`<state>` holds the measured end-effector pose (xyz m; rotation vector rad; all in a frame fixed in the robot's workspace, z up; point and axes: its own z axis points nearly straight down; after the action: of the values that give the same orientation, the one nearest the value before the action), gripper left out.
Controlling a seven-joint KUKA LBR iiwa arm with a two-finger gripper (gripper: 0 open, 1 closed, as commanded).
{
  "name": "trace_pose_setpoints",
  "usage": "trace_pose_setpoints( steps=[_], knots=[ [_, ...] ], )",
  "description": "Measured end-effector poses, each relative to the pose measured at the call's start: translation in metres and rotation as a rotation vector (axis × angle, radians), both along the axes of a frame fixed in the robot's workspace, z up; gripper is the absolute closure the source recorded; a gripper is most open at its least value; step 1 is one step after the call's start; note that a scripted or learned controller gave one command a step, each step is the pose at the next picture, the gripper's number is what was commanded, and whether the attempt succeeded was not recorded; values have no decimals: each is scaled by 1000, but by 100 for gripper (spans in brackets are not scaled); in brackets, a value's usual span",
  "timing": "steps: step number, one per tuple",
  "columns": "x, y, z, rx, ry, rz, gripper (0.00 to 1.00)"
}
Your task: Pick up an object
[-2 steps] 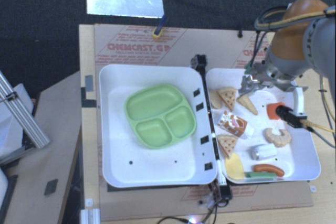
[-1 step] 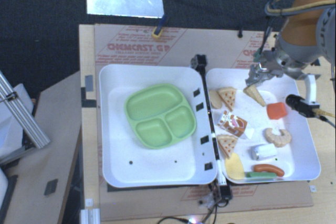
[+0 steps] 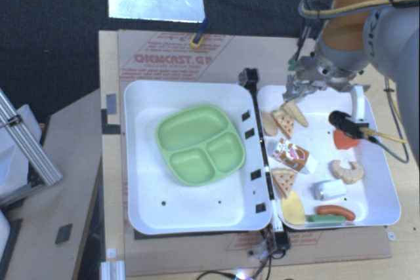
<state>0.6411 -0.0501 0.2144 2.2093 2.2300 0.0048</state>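
Camera view: gripper (image 3: 296, 90) poised over the right bin (image 3: 380, 160).
Grip state unreadable (cannot tell); next, descend onto the toast slice (image 3: 283, 122).

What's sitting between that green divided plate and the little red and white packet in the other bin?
In the camera view, only the black-clipped rims where both white bins meet lie between the green three-compartment plastic plate and the red and white packet.

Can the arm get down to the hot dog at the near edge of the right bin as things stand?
Probably yes. The hot dog lies in the open with nothing on top of it. The gripper is over the far end of the right bin, so the arm would have to cross that bin.
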Motion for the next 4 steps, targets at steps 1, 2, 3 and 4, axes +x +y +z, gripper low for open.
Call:
trace_pose_setpoints(
  steps=[1, 2, 3, 4],
  knots=[
    [13, 44, 14, 1, 1, 0, 100],
    [24, 64, 0, 0, 1, -2, 100],
    [18, 64, 3, -1, 3, -4, 100],
    [23, 74, 13, 0, 1, -2, 100]
  ],
)
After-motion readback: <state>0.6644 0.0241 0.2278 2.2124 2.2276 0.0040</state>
